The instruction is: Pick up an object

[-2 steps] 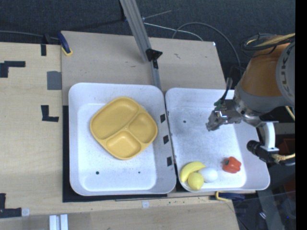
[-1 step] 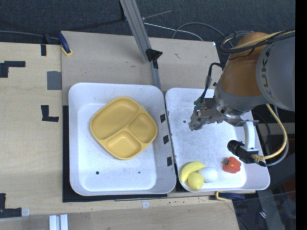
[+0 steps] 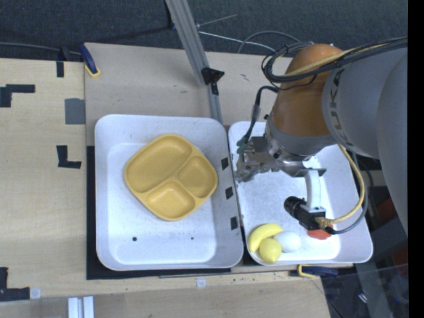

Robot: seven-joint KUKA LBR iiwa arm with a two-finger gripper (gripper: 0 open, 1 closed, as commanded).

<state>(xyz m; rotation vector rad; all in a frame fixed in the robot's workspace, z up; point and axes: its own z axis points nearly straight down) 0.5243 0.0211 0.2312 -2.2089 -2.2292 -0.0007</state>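
Plainly, the nearest candidates lie in the right-hand shallow white bin (image 3: 351,244), in its near corner, down and a little toward the camera from the two-finger gripper (image 3: 246,164): a curved yellow plastic banana (image 3: 263,232), a round yellow lemon-like fruit (image 3: 269,250) just below it and touching, and a small white ball or egg-shaped piece (image 3: 289,242) pressed against both. A small red object (image 3: 320,234) sits just beside that cluster, partly behind a black fitting on the arm.

The gripper hangs low over the far left part of this bin, close to the wall shared with the left white bin (image 3: 106,177); whether it is parted or closed I cannot tell, since the wrist hides it (nothing visible is held).

Across that wall, well apart from the hand, lies a yellow plastic tray with 3 compartments (image 3: 171,176), tilted diagonally.

By my judgement the toy fruits are light, hollow, stiff and smooth, so they may squirt out of a pinch. The banana offers the best hold: across its narrow middle, jaws square to the curve. The round pieces would roll; the tray is wide, and only its rim or a divider would fit.
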